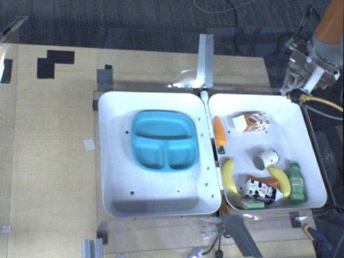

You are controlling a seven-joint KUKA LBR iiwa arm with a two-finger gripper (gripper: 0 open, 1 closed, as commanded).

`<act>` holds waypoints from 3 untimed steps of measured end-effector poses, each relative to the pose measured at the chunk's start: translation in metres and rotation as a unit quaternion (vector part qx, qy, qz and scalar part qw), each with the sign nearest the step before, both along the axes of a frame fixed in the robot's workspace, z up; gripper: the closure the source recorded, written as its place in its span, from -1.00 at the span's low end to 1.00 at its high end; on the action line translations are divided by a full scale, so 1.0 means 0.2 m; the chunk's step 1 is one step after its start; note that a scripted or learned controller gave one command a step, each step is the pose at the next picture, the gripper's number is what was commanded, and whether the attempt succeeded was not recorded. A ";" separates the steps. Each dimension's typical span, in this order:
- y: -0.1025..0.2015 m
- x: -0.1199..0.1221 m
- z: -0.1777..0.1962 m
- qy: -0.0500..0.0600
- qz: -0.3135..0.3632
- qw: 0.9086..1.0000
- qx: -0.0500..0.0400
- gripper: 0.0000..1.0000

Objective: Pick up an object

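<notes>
Hovering over the right bin's [310, 138] far corner, my gripper [290, 85] is hanging; jaws unclear; carton [250, 122] lying nearer, below-left.

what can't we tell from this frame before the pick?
- Claw: small and blurred at the right bin's far corner, so its state is unreadable.
- Arm: cut off by the camera view's right and top edges.
- Black-and-white pack: partly covered by the right banana, print too small to read.
- Green stick: too small to identify.
- Brown-and-white carton: label blurred.
</notes>
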State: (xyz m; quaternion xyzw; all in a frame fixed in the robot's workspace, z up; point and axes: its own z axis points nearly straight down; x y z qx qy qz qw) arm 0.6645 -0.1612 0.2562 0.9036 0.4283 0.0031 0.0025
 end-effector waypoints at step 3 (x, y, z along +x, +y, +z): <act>0.25 -0.02 0.18 0.002 -0.328 0.945 0.003 1.00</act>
